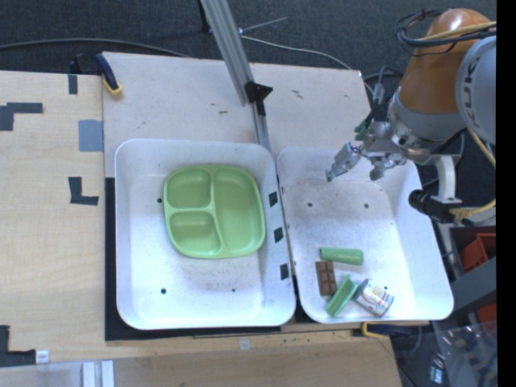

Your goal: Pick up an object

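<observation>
My gripper (pixel 355 168) hangs over the far part of the right bin (pixel 419 224), its two fingers spread apart with nothing between them. Near that bin's front lie a green cylinder (pixel 341 255), a brown chocolate-like block (pixel 326 277), a green flat bar (pixel 341 295) and a small silver can (pixel 375 299). These objects are well in front of the gripper and apart from it.
A green divided plate (pixel 214 210) lies in the left bin (pixel 137 240). A slanted metal pole (pixel 230 43) crosses the bench's back and ends at a black clamp (pixel 258 92) near the bins' shared edge. A blue-yellow tool (pixel 108 73) lies at the back left.
</observation>
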`<control>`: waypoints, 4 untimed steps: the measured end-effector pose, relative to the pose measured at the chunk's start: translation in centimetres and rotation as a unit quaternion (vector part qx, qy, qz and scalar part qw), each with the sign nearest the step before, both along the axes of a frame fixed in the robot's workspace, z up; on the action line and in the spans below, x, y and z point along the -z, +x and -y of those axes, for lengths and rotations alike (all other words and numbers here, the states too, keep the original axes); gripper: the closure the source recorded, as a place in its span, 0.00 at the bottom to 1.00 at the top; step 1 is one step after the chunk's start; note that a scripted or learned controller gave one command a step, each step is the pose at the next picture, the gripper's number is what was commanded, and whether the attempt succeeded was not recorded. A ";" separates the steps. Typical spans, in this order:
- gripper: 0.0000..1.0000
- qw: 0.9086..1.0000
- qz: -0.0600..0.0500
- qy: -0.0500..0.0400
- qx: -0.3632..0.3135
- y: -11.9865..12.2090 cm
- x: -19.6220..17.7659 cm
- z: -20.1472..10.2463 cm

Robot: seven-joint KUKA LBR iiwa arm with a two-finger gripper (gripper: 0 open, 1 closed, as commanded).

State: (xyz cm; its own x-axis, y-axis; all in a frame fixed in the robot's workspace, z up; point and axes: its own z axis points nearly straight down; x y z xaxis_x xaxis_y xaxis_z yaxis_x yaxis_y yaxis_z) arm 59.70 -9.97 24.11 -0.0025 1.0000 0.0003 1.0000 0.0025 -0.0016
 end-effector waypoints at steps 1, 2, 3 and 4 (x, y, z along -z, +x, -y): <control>0.00 1.000 0.000 0.000 0.000 0.0 0.0 0.0; 0.00 1.000 -0.002 0.000 0.001 0.2 4.7 -0.7; 0.00 1.000 -0.003 0.000 0.001 0.2 10.7 0.1; 0.00 1.000 0.000 -0.001 0.001 0.2 15.4 0.1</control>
State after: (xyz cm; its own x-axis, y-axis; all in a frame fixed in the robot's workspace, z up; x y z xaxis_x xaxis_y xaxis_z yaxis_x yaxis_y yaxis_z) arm 59.85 -10.03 8.71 -0.0015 1.0000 -0.0021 1.0000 0.0015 -0.0009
